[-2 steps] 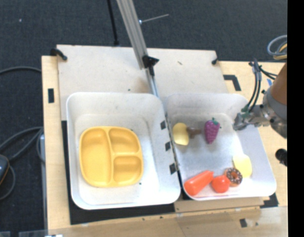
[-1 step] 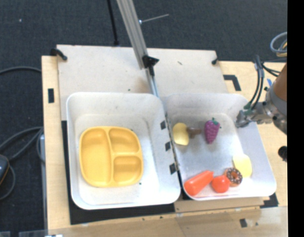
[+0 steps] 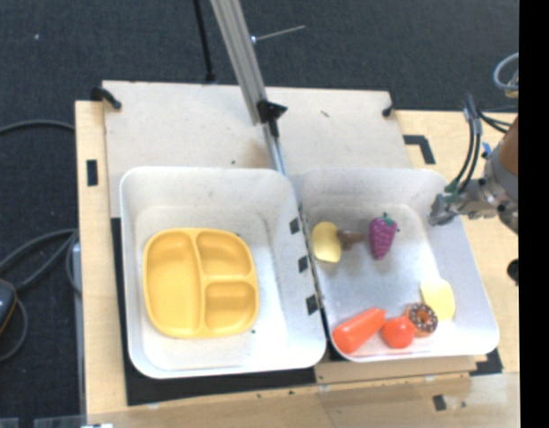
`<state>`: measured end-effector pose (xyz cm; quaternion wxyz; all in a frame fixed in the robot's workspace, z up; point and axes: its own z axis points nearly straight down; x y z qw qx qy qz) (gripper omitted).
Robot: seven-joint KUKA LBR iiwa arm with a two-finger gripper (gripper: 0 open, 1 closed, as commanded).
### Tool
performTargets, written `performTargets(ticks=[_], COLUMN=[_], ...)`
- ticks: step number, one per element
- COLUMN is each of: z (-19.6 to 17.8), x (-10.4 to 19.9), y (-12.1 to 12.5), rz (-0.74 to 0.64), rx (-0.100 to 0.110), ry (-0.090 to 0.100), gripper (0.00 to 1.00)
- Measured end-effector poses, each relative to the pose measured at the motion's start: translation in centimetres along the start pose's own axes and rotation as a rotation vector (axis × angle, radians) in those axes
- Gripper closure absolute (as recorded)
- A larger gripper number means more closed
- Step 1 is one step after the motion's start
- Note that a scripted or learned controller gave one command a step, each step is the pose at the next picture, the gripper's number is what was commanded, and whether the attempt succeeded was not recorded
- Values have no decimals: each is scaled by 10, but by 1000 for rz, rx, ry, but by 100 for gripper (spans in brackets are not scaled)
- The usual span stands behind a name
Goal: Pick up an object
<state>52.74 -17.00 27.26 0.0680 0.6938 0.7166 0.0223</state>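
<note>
On my tabletop the left bin carries a yellow divided plate lying flat toward its left wall, with bare white floor along the far and right rims. Across the shared rims, the right bin holds everything loose: a pale yellow mushroom by its left wall, stem pointing right, and just right of it a purple grape bunch standing with its long axis running far to near, green tip at the far end. The bin's middle floor is open. Along the near rim an orange carrot lies slanted, near-left to far-right, beside a red tomato, a brown donut and a yellow lemon. My gripper sits at that bin's far right edge, above the rim, holding nothing I can see; I cannot tell whether it is parted or closed.
</note>
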Motion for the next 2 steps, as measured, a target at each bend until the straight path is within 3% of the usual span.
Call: performTargets(ticks=[2], z=[-21], x=[-4], y=[5], rz=[-14], rx=[-14], ry=[-9], gripper=[100])
